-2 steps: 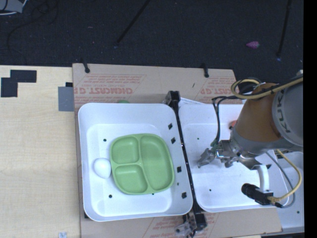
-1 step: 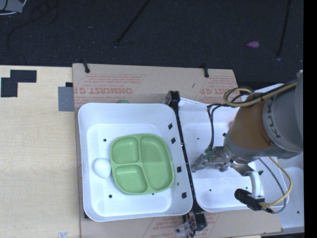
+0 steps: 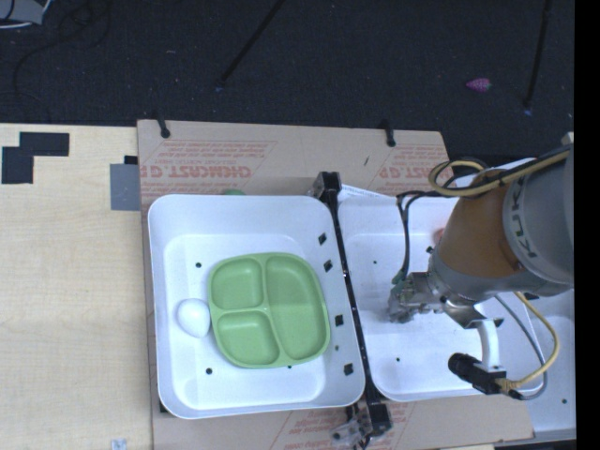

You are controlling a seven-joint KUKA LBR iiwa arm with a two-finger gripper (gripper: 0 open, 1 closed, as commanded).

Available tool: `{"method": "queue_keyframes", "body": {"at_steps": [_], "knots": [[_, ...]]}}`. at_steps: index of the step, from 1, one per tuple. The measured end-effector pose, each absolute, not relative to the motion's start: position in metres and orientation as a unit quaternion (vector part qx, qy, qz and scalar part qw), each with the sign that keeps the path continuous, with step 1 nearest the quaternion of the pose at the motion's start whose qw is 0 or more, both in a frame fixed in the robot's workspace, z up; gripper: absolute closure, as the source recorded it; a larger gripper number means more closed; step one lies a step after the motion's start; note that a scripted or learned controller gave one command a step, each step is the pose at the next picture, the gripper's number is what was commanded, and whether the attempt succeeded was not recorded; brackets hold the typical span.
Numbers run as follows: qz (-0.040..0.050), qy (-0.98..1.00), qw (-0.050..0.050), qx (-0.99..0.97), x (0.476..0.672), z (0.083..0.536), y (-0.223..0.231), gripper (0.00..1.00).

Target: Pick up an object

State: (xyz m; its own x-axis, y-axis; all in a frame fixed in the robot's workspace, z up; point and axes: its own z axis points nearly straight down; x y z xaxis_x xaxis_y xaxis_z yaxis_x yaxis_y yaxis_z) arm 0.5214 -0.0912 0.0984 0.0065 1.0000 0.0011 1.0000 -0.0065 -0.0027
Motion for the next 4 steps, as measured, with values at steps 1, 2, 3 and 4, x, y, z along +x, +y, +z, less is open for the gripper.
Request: {"method": "queue_keyframes", "body": {"at_steps": [1, 2, 3, 4], "knots": [[-0.0001, -0.705, 0.0, -0.709, 0.522, 0.145, -0.102, 1.0], [-0.0004, -0.704, -0.001, -0.71, 0.523, 0.191, -0.111, 1.0], [-0.0006, -0.707, -0.001, -0.707, 0.517, 0.236, -0.113, 1.0], [0.0006, -0.709, 0.003, -0.706, 0.524, 0.224, -0.058, 1.0]]}}
